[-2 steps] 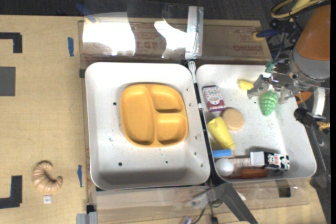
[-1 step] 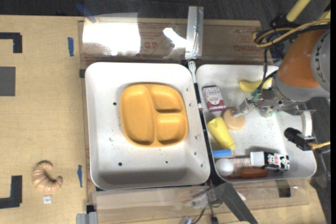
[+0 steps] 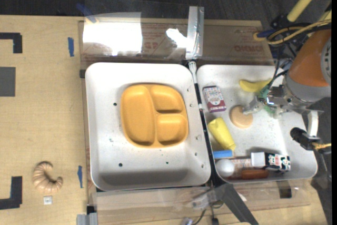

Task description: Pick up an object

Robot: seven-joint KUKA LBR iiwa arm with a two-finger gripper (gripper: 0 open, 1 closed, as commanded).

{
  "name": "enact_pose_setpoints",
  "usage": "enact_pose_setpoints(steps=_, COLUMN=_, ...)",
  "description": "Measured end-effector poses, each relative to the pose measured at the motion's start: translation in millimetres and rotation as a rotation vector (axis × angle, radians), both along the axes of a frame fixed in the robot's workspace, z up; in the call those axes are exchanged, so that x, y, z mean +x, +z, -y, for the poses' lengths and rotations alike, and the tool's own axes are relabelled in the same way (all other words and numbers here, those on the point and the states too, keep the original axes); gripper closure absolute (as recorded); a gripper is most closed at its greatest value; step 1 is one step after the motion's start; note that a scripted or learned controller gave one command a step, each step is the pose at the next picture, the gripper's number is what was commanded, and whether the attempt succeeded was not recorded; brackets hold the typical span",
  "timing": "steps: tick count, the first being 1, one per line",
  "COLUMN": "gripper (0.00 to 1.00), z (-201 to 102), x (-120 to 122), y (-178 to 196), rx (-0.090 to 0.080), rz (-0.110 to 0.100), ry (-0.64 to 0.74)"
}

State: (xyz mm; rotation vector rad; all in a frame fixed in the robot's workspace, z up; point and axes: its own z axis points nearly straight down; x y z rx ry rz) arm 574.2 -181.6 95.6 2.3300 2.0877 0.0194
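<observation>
In the right bin: a scatter of small things, with the arm reaching over its right edge.
Gripper: low over the bin's upper middle, just beside a tan round piece; its fingers are too blurred to tell whether spread or pressed together, and nothing is seen between them.
Yellow banana: near the far edge, close to the gripper.
Small maroon box: near the bin's left wall.
Yellow bottle: tilted along the left wall.
White ball: in the near left corner.
Black-and-white item: along the near edge.
Left bin: holds a yellow divided tray at its middle.
Bench: a tan curled toy lies near its near left corner.
</observation>
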Motion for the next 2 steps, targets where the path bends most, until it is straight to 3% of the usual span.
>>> enact_pose_setpoints(steps=1, gripper=0.0, z=18.7, x=63.1, y=-0.3, rx=-0.013, rz=0.001, ry=0.527)
enact_pose_setpoints(steps=2, gripper=0.0, z=41.8, x=52.2, y=49.6, rx=-0.005, rz=-0.011, ry=0.239)
